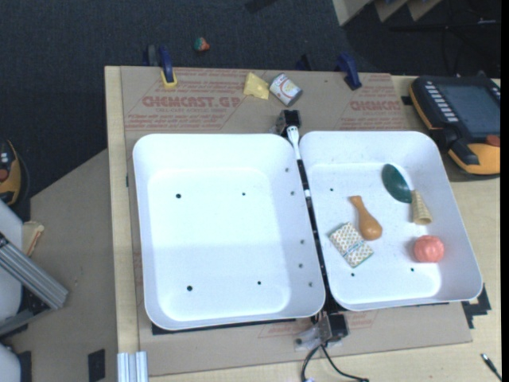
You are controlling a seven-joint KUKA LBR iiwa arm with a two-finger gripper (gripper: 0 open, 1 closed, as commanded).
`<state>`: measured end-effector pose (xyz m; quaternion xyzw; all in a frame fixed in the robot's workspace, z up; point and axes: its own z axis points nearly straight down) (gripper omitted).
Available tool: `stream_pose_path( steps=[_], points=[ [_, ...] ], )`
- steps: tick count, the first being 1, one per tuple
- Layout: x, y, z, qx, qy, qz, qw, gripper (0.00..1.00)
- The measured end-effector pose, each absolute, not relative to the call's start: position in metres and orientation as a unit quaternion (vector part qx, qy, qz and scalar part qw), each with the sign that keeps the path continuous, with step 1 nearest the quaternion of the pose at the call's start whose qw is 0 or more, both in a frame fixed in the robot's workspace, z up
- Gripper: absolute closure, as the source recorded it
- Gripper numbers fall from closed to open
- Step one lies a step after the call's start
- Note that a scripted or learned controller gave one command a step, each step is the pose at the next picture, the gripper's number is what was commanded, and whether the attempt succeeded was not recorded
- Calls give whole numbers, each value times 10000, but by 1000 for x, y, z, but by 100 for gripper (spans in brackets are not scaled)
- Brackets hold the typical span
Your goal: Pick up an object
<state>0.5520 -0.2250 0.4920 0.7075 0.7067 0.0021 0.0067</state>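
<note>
Down on the left, dark blue carpet (pixel 71 22) runs around the bench, and a grey aluminium rail (pixel 33 277) slants across the lower left corner. A tiny orange-and-green scrap (pixel 202 44) lies on the carpet just beyond the bench's far edge.

Onto the bench: a brown board printed in red lettering (pixel 191 100) carries both bins, pinned at its far edge by a blue clamp on the left (pixel 167 64) and a second blue clamp further right (pixel 347 70). Between the clamps sit a yellow wedge-shaped piece (pixel 256 86) and, just beside it, a small white box (pixel 285 89).

The left white shallow bin (pixel 147 213) shows bare floor with a few black dots. The right white shallow bin (pixel 318 165) touches it along the middle seam.

And here are the pickable things, all in the right bin: a checkered white-and-tan packet (pixel 351 244), touching it an orange-tan pin-shaped wooden piece (pixel 365 218), then a teal oval object (pixel 396 181) towards the far side, a tan ridged cone (pixel 420 208) just below it, and a pink-red ball (pixel 428 249) near the right wall.

Far right, a black-and-orange control pendant (pixel 465 116) rests on the bench. Black cables (pixel 326 347) trail off the near edge.
</note>
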Motion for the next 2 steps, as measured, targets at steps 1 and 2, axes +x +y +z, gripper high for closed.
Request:
stream_pose_path(
  steps=[1, 2],
  points=[
    [570, -222, 318, 7070, 7072, -34, -72, 100],
    [538, -225, 398, 7076, 7066, 16, 49, 100]
  ],
)
